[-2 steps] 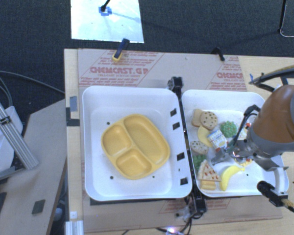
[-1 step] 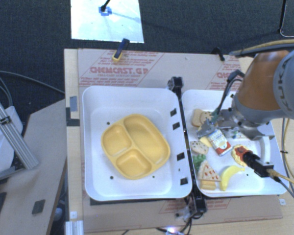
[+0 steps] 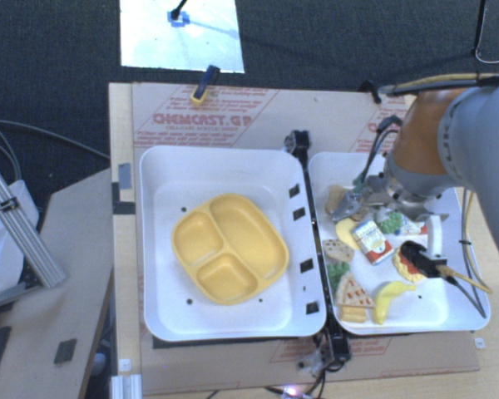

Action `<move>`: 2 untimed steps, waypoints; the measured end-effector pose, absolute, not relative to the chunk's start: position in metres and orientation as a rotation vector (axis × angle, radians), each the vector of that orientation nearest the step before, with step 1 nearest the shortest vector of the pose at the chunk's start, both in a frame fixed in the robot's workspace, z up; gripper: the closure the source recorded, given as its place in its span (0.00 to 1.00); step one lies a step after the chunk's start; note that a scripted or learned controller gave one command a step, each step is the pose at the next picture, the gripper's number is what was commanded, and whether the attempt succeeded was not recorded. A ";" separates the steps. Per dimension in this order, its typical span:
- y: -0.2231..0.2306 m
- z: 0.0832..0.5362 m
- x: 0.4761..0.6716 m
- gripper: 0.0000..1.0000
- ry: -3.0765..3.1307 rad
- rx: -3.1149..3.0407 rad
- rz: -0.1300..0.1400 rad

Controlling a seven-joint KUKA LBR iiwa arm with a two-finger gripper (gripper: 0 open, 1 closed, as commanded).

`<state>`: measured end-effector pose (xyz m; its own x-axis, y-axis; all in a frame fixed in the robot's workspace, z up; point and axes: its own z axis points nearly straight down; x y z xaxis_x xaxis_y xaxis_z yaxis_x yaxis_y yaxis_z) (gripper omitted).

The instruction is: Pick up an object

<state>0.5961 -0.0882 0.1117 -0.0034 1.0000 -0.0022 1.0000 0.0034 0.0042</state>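
Observation:
The right bin [image 3: 449,310] holds several toy foods. Among them are a yellow banana [image 3: 388,299], a waffle-like wedge [image 3: 352,293] and a small red-and-white carton [image 3: 371,241]. There is also a green broccoli piece [image 3: 391,221], a pale yellow piece [image 3: 345,235] and a tan bread-like piece [image 3: 338,196]. My gripper [image 3: 353,206] is low in the bin's upper left part, right beside the tan piece and just above the carton. The arm's body hides whatever lies under it.
The left bin [image 3: 162,181] holds a yellow three-compartment plate [image 3: 229,248]. A black divider with clips [image 3: 309,223] runs between the bins. A white cylinder [image 3: 434,235] and a red-orange piece [image 3: 406,266] lie at the right bin's right side.

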 end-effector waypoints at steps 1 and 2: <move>-0.178 0.090 0.654 0.00 2.210 2.214 0.013; -0.175 0.102 0.655 1.00 2.217 2.201 0.013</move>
<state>0.6546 -0.1747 0.1021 -0.0069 1.0000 -0.0066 0.9998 0.0070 0.0182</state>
